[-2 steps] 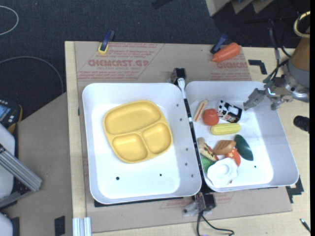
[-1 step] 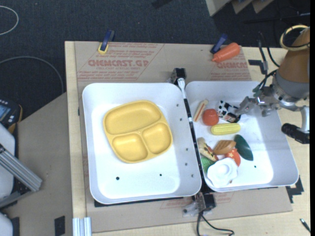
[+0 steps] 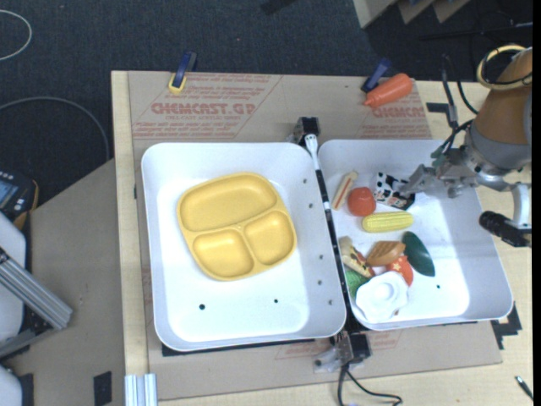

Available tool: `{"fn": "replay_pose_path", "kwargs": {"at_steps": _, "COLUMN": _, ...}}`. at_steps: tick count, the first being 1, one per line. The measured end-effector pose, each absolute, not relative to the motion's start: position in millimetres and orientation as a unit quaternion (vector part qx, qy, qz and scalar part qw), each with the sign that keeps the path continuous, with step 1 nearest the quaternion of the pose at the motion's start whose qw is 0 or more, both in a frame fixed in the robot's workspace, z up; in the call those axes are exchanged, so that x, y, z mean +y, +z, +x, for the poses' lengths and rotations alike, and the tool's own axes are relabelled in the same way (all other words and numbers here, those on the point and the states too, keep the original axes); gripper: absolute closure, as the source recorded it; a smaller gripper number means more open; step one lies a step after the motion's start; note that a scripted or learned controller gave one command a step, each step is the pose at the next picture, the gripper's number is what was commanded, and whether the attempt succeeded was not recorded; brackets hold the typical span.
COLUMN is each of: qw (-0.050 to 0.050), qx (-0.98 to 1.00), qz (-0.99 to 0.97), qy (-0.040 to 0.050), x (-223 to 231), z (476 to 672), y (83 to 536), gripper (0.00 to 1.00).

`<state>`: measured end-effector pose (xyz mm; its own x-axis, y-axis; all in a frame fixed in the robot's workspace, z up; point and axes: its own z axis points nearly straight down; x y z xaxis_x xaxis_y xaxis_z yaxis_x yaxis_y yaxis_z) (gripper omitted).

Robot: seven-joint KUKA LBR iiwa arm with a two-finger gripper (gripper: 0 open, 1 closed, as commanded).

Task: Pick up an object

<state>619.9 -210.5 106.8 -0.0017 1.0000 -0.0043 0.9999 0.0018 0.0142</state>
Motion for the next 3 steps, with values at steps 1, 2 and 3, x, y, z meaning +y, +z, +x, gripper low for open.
{"fn": "replay_pose_path", "kwargs": {"at_steps": 1, "qw": 0.009, "qx": 0.708, "qz": 0.706, "qy": 0.0070, "x": -209, "z": 622.4, "y": 118, "gripper": 1.00}}
{"fn": "replay_pose_path", "kwargs": {"at_steps": 2, "qw": 0.004, "qx": 0.708, "qz": 0.707, "qy": 0.0017, "x": -205, "z": 617.3, "y": 179, "gripper": 1.00}}
{"fn": "replay_pose_path", "kwargs": {"at_steps": 3, "qw": 0.004, "qx": 0.708, "qz": 0.707, "qy": 0.0018, "x": -206, "z": 619.0, "y": 229, "gripper": 1.00}}
